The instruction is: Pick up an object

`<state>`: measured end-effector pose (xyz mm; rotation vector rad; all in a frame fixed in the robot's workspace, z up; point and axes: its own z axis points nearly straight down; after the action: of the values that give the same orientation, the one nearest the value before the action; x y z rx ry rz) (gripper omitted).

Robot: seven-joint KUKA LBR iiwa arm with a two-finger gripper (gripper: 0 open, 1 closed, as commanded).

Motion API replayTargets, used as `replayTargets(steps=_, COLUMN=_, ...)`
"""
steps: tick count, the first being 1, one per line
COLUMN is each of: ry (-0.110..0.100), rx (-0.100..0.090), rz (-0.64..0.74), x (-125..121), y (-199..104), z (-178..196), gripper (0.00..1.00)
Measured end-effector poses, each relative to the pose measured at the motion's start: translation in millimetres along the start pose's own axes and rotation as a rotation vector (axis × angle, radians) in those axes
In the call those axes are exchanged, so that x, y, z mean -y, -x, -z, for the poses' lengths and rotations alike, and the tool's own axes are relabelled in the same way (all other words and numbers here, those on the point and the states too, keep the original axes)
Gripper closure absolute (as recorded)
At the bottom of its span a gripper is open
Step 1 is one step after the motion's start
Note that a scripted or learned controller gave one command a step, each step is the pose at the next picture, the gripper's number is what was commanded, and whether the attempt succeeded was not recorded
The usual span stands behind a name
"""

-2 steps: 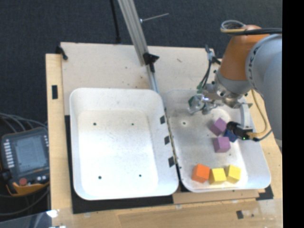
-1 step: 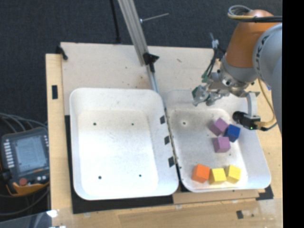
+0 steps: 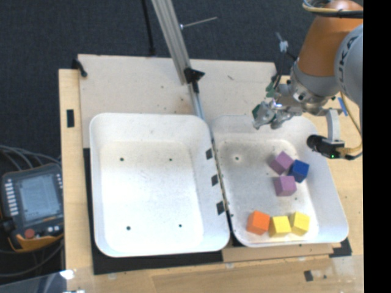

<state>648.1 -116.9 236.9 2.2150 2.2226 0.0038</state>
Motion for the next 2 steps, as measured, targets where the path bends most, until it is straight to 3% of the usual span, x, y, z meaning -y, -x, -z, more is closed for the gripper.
replayTargets(steps=2, ry=-0.006, rx=-0.003, rz=0.003, x=38, y=-97, z=1, gripper=1.00)
